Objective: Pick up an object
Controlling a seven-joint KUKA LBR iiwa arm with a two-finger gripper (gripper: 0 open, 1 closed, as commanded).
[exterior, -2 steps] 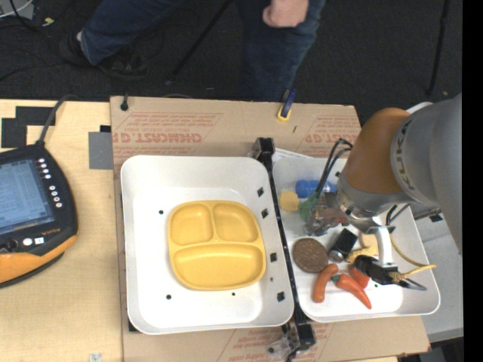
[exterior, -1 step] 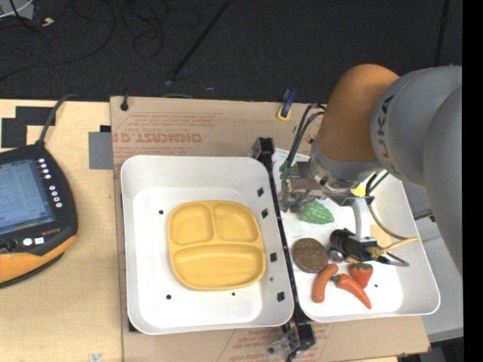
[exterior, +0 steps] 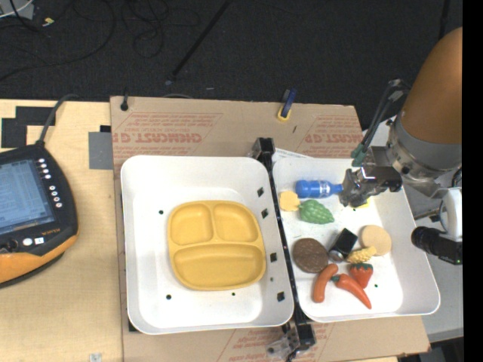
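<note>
Objects for picking all lay in the right bin (exterior: 423,296), so your choice was made there and nowhere else. Going from the left: a teach pendant (exterior: 30,210) rested on the worktop's (exterior: 83,308) left side, well apart from the work. The left bin (exterior: 143,300) held a yellow divided plate (exterior: 216,245), flat at its middle, too wide and shallow for the jaws, I judge, and likely not meant as the target. A black clamp strip (exterior: 273,232) ran between the two bins, holding them side by side.

In the right bin, a small yellow piece (exterior: 289,200) lay just beside that strip, with a blue bottle (exterior: 317,188) on its side and a green leafy toy (exterior: 317,213) near it. Nearer sat a brown disc (exterior: 309,254), a sausage (exterior: 324,283), a small black block (exterior: 344,242), a red pepper (exterior: 355,286), a corn piece (exterior: 361,256) and a tan round (exterior: 375,240), crowded together.

Your gripper (exterior: 356,194) hung low over the far part of that bin, just right of the bottle. Whether the jaws stood apart or together, I cannot tell; nothing showed between them.
</note>
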